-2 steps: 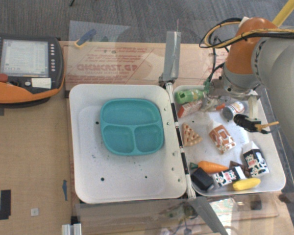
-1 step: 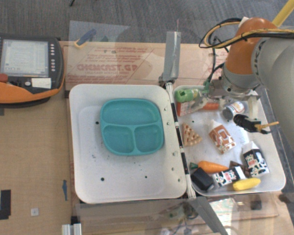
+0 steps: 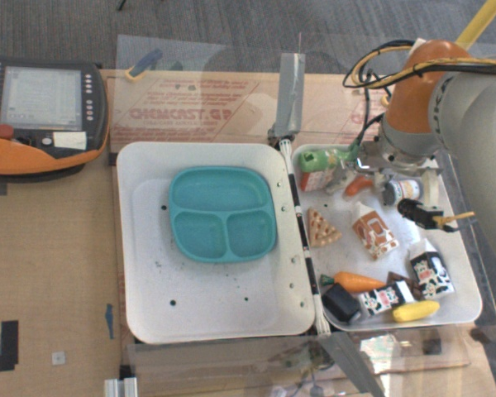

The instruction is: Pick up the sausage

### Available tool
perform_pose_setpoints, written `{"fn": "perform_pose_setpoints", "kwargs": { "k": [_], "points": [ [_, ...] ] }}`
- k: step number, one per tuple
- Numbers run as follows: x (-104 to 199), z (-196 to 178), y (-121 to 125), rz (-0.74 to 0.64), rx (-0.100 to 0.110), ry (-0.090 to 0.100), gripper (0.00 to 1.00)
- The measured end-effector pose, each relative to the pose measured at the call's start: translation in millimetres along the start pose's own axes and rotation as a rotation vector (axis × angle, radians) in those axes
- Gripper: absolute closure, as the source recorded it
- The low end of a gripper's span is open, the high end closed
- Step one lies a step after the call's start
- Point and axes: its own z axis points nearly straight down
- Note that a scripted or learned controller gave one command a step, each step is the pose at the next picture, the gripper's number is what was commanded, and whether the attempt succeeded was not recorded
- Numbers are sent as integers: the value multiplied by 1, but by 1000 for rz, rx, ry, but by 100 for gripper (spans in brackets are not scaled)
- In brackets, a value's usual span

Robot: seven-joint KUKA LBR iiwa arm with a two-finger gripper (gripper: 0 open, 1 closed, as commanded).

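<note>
While the arm (image 3: 446,98) reaches in at upper right, we see the gripper (image 3: 365,170) low over the right bin (image 3: 471,292), the sausage (image 3: 357,186) just beneath it.

We see a brown worktop (image 3: 50,246) carrying two white bins side by side — the left bin (image 3: 140,246) and the right bin (image 3: 463,279) — with a teach pendant (image 3: 41,114) lying at its far left corner.

The scene is being lit evenly and brightly from above; mild glare is being thrown off the white bins (image 3: 140,222), and edges are being rendered slightly soft.
</note>
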Motion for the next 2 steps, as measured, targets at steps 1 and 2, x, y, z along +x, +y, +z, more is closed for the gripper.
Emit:
{"fn": "perform_pose_setpoints", "kwargs": {
  "k": [1, 2],
  "points": [
    [-5, 0, 0, -44, 3, 3, 0],
    [-6, -9, -1, -44, 5, 0, 100]
  ]
}}
